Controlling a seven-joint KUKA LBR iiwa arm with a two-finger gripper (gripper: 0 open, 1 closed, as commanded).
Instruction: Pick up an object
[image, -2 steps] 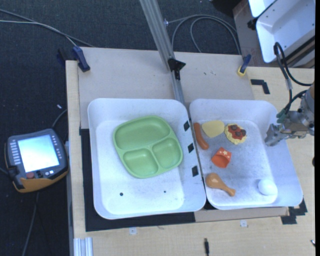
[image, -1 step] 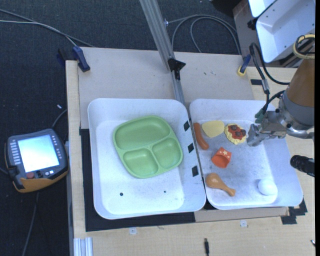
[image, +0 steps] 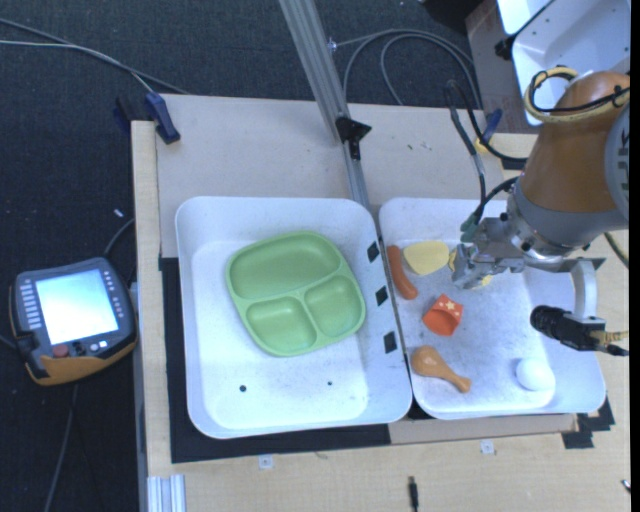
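Over right bin (image: 570, 385), gripper (image: 470, 265) by yellow item (image: 425, 257); no legible text.

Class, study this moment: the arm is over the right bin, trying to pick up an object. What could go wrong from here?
1. The claw sits at the edge of the yellow piece, so an off-centre grip might slip.
2. The sausage lies close beside it and may get nudged.
3. The orange cup lies just below, another possible bump.

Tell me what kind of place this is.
Probably a robotics lab bench set up for pick-up trials: a grey arm's gripper over toy food in a white bin, a green divided plate in the other, and a teach pendant beside the bench.
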